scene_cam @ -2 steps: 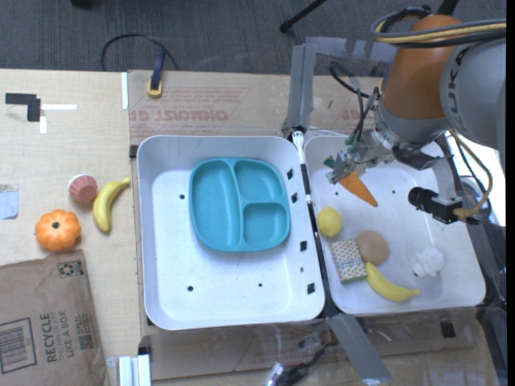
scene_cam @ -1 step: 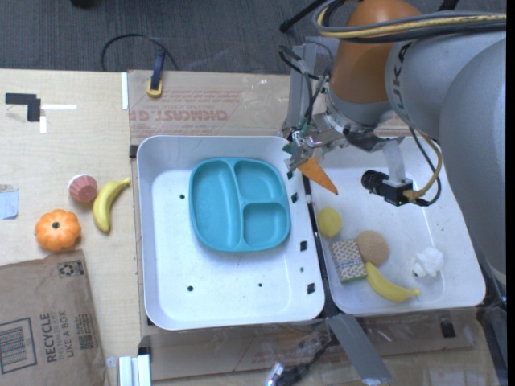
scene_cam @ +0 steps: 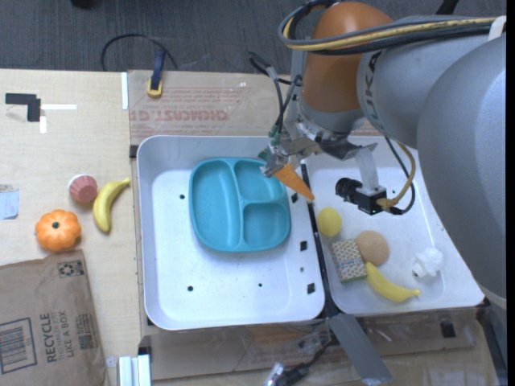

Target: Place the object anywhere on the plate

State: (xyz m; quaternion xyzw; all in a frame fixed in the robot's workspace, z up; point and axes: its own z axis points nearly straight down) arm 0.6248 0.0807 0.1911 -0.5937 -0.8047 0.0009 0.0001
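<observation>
Two white bins share our bench. Our gripper (scene_cam: 282, 161) grasps an orange carrot (scene_cam: 293, 181) just right of the blue plate (scene_cam: 238, 207); next we carry it left over the plate and release.

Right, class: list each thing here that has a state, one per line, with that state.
Gripper: shut on carrot, above the plate's right edge.
Carrot: held, tilted, not yet on the plate.
Plate: flat in the left bin, nothing on it.
Left bin: holds the plate.
Right bin: holds a lemon, a banana and other items.
</observation>
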